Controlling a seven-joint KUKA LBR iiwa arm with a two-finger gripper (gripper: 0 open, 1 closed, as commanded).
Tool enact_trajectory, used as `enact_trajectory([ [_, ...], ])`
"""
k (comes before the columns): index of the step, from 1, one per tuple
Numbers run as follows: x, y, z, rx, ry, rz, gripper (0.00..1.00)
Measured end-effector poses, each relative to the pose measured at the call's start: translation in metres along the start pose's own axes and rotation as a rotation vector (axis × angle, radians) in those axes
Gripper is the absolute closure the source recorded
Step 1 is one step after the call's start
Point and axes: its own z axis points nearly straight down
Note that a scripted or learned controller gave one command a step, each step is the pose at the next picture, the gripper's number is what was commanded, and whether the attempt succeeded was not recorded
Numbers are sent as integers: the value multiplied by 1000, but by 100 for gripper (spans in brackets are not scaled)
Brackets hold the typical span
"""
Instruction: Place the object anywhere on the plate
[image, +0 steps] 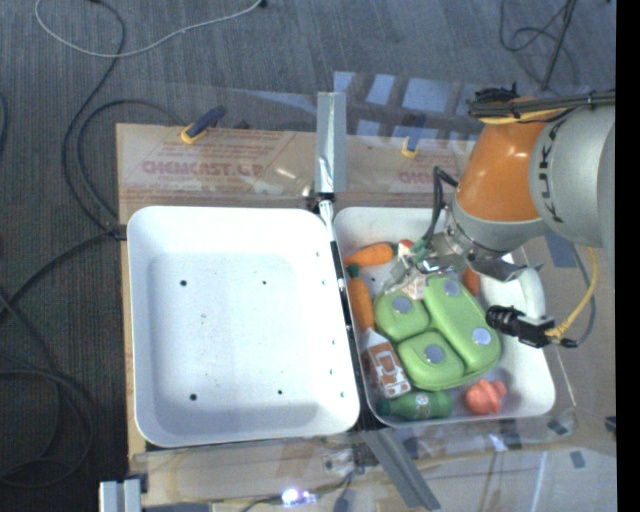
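We see the left bin (240, 320) with its white floor wholly open, offering a clear way down from above at any point inside its rim. The right bin (540, 400) is crowded: a green three-compartment plate (440, 335) fills its middle, and the arm (520, 180) hangs over its 12 to 2 o'clock corner, blocking entry there. A carrot (368, 254) lies at 10 o'clock of the plate, a second carrot (360, 302) along the bin's left wall at 9, a small carton (386, 368) at 7, a dark green vegetable (418, 405) at 6, and a red-orange fruit (484, 396) at 5. Bare floor shows only at 3 o'clock.
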Motion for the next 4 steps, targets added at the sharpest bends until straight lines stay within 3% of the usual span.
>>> enact_trajectory([
  [1, 88, -16, -3, 3, 0, -43, 100],
  [2, 194, 67, -53, 2, -3, -251, 100],
  [3, 271, -14, -35, 4, -2, -285, 100],
  [4, 287, -16, -10, 5, -2, -415, 100],
])
